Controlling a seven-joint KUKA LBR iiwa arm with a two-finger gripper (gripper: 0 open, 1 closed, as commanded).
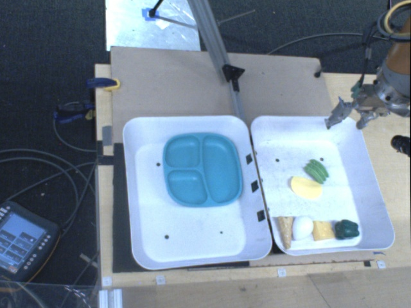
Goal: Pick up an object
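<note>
The gripper (352,115) hangs over the far right corner of the right bin (369,165), its fingers spread apart with nothing between them. Well apart from it, a green pepper (316,170) and yellow banana (306,188) lie mid-bin. A cone (284,230), egg (302,227), cheese (323,230) and broccoli (347,229) line the near wall. The left bin (138,185) holds a blue tray (201,169).

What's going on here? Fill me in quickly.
A grey robot arm reaches in from the right, its claw open over the far edge of the right bin with nothing between its fingers. That bin holds small toy foods: a green pepper, a yellow piece, a cone, an egg, a cheese block and a dark green piece. The left bin holds a blue divided plate. Nothing has been picked up yet.
</note>
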